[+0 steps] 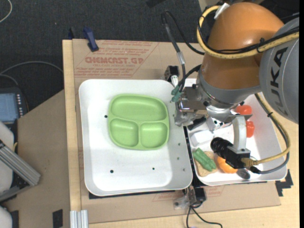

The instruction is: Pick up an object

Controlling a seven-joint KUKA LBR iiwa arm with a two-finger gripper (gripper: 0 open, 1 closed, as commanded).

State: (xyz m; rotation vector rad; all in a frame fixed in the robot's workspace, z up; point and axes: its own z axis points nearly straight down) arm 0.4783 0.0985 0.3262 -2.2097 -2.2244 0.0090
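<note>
My gripper (205, 121) hangs low over the right bin (273, 141), mostly hidden under the big orange and grey wrist. In that bin's near left corner lies a small green ribbed object (205, 159), with an orange piece (225, 166) beside it. A white object (199, 137) lies just below the gripper. A red-orange object (245, 111) peeks out on the far side of the wrist. Whether anything is in the gripper is hidden.
The left bin (95, 151) holds a pale green divided plate (138, 121) in its upper middle. A cardboard sheet (114, 58) lies under both bins. Cables and a small black clip (171, 72) sit at the bins' far junction.
</note>
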